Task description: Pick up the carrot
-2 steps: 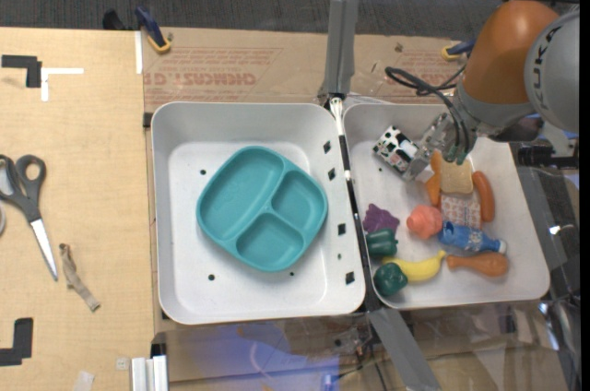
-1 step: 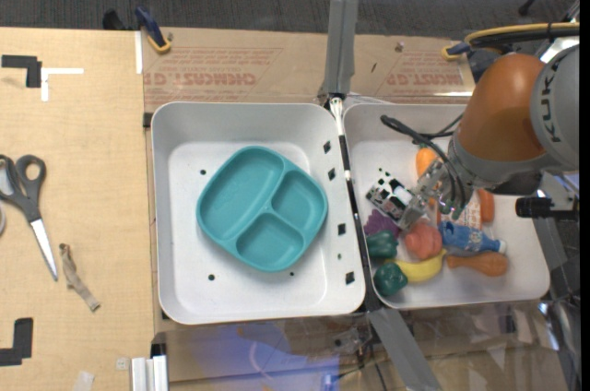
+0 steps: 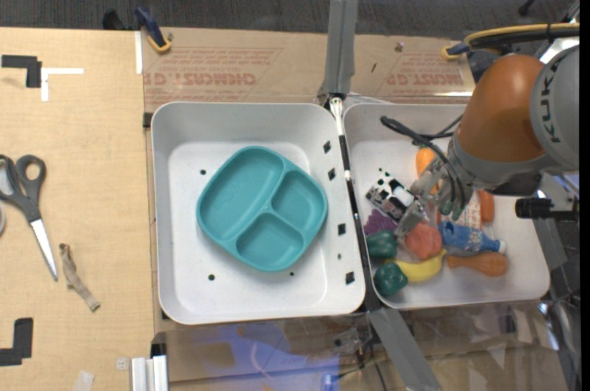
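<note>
Toy foods crowd the right bin [image 3: 525, 283]. A slim orange piece [image 3: 486, 207], likely the carrot, lies just right of the wrist, partly hidden by the arm. A rounder orange item [image 3: 425, 160] shows at the arm's upper left edge. My gripper [image 3: 430, 207] hangs low over the pile, directly above a red-orange round toy [image 3: 424, 242] and beside a blue bottle [image 3: 472, 241]. I cannot make out anything held in it.
A teal divided plate [image 3: 263, 208] lies in the left bin [image 3: 175, 223]. The right bin also holds a yellow banana [image 3: 420, 269], green pepper [image 3: 389, 280], purple toy [image 3: 378, 221], black-and-white toy [image 3: 391, 194] and drumstick [image 3: 481, 264]. Scissors [image 3: 29, 205] rest on the bench at left.
</note>
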Action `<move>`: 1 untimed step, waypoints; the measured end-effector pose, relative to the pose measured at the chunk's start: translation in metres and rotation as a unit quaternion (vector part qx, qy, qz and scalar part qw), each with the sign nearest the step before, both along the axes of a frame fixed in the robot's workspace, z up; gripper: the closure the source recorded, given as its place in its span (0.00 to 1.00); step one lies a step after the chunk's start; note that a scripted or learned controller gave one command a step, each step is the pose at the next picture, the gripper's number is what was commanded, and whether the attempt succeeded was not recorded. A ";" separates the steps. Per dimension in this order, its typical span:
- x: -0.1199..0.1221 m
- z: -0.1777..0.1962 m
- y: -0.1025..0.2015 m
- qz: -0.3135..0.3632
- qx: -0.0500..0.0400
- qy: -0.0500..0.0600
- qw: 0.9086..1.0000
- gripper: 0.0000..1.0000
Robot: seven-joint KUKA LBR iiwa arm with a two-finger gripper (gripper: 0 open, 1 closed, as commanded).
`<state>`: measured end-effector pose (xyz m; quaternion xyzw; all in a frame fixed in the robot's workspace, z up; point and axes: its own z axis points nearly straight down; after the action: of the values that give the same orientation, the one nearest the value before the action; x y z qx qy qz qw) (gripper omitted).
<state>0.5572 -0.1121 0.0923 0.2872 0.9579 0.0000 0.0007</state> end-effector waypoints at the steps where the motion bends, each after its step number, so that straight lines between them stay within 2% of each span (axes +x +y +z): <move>1: 0.039 0.000 0.007 0.150 0.000 -0.001 0.989 0.00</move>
<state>0.5964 -0.1056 0.0927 0.1408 0.9900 0.0001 0.0022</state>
